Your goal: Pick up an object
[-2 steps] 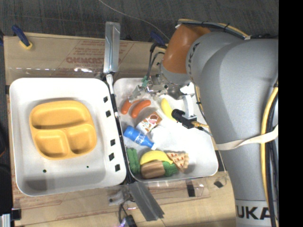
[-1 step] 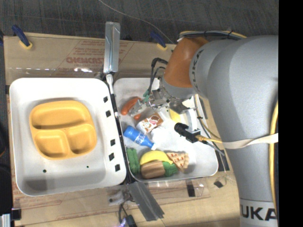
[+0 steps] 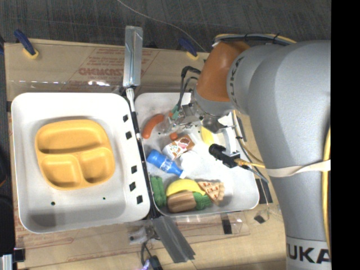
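Count, both bins
Two white bins (image 3: 22, 151); one yellow tray (image 3: 73, 151); one hot dog (image 3: 151, 125); one blue bottle (image 3: 163, 162); one burger (image 3: 181, 198); one pizza slice (image 3: 212, 191).

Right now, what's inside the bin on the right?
The right bin holds toy food: a hot dog, a blue bottle, a burger, a pizza slice and a small packet. The arm covers the bin's far right corner.

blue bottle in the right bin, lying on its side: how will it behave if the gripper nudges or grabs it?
The blue bottle is rounded and lies flat, so a nudge would probably roll it toward the yellow toy or the bin wall. It looks like small smooth plastic, likely light and a bit slippery. Neighbours crowd it, so the gripper may bump them.
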Robot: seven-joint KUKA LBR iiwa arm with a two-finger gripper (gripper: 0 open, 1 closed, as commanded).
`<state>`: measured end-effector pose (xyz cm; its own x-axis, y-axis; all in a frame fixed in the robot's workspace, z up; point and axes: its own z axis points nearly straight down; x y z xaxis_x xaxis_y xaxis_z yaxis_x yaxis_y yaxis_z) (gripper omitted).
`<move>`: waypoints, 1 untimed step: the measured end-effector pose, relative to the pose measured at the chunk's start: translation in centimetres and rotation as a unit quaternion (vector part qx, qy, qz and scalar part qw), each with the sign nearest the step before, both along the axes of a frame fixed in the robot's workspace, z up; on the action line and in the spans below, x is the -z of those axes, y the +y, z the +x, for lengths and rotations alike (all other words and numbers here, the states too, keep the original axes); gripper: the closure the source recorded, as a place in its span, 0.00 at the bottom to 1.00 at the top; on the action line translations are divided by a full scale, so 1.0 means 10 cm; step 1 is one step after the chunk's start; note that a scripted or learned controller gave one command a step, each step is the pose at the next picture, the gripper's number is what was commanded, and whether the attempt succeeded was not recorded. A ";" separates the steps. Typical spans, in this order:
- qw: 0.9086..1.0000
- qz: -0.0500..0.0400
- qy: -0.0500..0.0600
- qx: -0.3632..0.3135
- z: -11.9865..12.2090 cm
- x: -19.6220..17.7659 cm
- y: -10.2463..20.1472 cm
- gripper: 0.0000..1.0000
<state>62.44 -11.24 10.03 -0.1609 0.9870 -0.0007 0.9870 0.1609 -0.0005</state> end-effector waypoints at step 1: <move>0.997 0.001 -0.003 0.081 0.34 -0.94 0.67 1.00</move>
